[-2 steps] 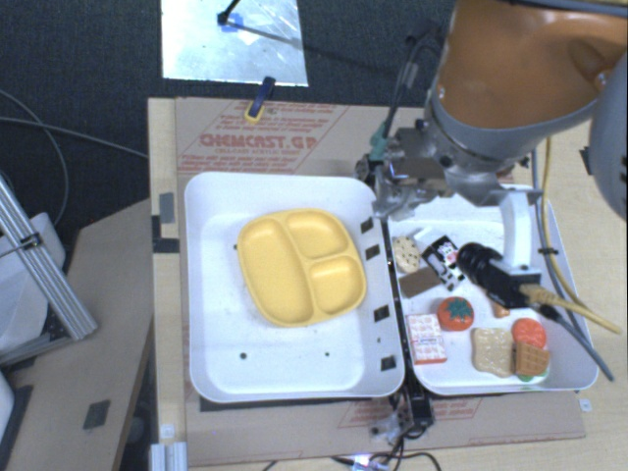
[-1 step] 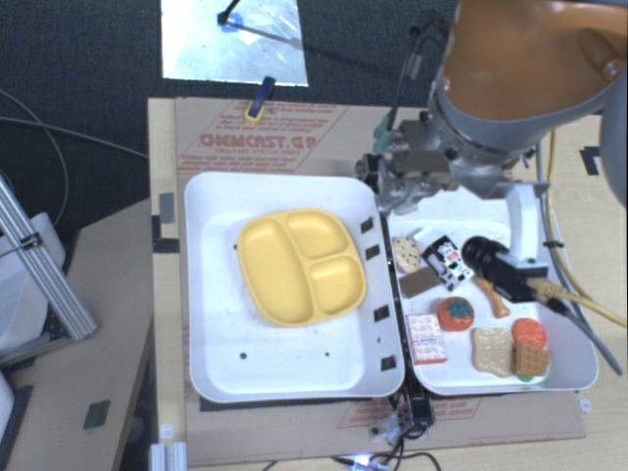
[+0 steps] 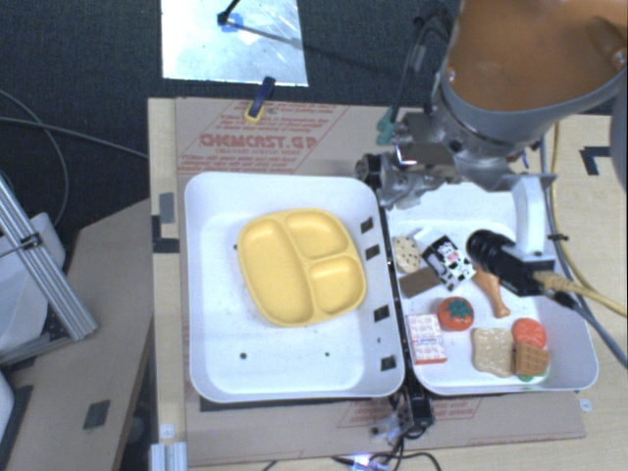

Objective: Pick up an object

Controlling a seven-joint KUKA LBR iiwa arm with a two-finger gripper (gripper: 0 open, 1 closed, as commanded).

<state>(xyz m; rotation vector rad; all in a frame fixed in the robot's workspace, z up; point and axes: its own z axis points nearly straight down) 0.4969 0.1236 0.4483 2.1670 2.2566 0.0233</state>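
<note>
Your arm point(image 3: 530, 57) hangs over the right bin's point(image 3: 579, 361) far edge. The gripper point(image 3: 407, 180) sits at that bin's upper left corner; you cannot tell its state from here. Below it, apart from it, lie a cookie point(image 3: 406, 253), a black-and-white toy point(image 3: 448, 262), a tomato point(image 3: 455, 313), a drumstick point(image 3: 491, 292) and toast point(image 3: 493, 350). The left bin point(image 3: 211, 361) holds a yellow tray point(image 3: 299, 266).

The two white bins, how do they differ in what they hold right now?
The left bin holds one thing, a yellow divided plate, with bare floor around it. The right bin holds many small things, among them a tomato, a slice of toast and a waffle. The gripper hangs over the right bin's far corner, not the left bin. Both are shallow and white.
</note>
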